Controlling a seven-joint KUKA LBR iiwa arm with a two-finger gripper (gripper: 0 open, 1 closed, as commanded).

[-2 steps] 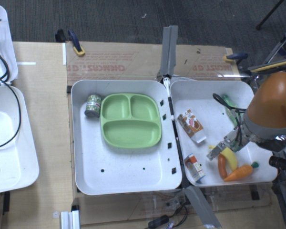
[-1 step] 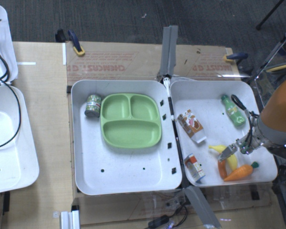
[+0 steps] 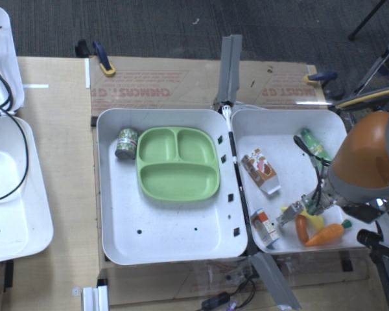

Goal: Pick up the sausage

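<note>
The sausage (image 3: 301, 229) is a short reddish-orange piece lying near the front of the right bin (image 3: 282, 131). It points roughly away from the camera. My gripper (image 3: 292, 214) hangs low just left of and above the sausage's far end, at the tip of the grey arm with its orange band (image 3: 369, 151). I see nothing held in it. The arm's wrist covers part of the bin's right side.
An orange carrot (image 3: 327, 234) lies right beside the sausage, and a yellow piece (image 3: 313, 219) touches both. A small carton (image 3: 266, 229), a larger carton (image 3: 260, 171) and a green bottle (image 3: 315, 146) share the right bin. The left bin holds a green divided plate (image 3: 177, 164) and a can (image 3: 126, 143).
</note>
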